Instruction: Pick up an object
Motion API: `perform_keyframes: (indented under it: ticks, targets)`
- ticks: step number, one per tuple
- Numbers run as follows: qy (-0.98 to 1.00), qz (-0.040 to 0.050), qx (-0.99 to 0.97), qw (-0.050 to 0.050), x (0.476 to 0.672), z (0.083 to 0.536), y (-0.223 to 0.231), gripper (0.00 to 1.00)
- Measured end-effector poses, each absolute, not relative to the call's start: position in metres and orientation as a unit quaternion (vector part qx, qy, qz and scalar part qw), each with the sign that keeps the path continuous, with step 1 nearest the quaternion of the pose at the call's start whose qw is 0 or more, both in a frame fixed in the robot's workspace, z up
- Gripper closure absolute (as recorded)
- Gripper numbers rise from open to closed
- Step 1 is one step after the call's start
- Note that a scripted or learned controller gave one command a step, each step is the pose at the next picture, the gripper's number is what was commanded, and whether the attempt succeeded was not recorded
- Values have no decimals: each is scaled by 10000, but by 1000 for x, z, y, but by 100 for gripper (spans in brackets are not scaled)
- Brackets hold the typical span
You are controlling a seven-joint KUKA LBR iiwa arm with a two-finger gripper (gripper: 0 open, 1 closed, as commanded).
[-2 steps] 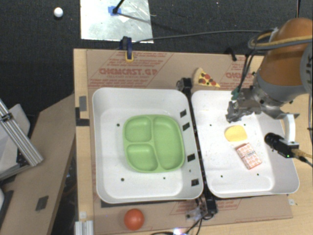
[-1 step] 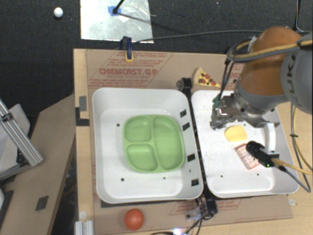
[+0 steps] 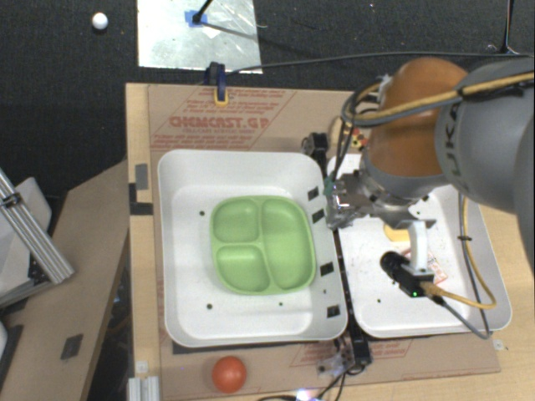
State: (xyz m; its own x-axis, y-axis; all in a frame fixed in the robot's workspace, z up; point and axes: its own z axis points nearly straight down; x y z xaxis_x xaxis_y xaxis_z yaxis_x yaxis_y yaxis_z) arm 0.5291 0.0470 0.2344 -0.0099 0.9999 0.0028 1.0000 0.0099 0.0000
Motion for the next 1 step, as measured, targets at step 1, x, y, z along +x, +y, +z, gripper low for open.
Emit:
perform_keyframes:
  ticks: [1]
  targets:
    - [-7106, -5, -7036, 14, 522, 221, 102, 100]
